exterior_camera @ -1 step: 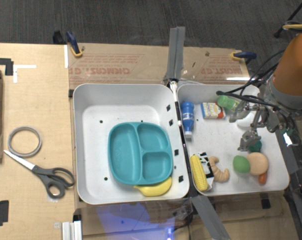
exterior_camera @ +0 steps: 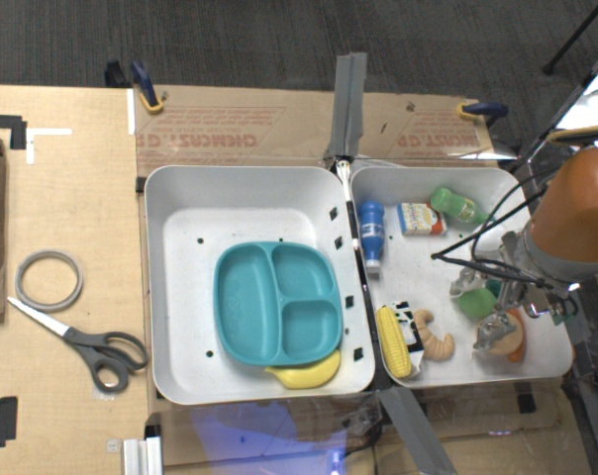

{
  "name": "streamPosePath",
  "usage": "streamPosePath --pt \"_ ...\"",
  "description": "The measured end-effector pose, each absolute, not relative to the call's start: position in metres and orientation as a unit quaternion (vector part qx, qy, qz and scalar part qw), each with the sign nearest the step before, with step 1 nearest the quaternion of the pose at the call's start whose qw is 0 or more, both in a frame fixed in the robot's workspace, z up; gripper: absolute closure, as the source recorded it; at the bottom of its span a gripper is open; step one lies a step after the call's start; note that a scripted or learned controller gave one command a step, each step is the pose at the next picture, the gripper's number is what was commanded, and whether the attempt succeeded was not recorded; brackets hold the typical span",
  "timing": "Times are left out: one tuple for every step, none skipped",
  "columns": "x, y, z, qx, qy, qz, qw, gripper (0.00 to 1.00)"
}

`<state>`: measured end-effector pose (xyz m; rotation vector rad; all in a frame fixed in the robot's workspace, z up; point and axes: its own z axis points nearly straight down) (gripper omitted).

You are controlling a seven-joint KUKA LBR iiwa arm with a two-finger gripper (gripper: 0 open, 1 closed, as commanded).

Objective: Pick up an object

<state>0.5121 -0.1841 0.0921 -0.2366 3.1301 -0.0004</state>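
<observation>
The left bin (exterior_camera: 170, 265) is carrying a teal divided plate (exterior_camera: 277, 301) and a banana (exterior_camera: 309, 373). The arm's jaws are hanging spread over a green object (exterior_camera: 474, 300) in the right bin (exterior_camera: 418, 181), pinching nothing.

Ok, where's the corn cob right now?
In the camera view, the corn cob lies in the right bin, at its near left corner beside the divider, with the blue bottle farther back along the same wall.
</observation>
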Motion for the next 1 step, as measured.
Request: streamPosePath --pt "0.5114 -0.1217 0.0919 -0.004 1.000 0.0004 0.001 0.00"
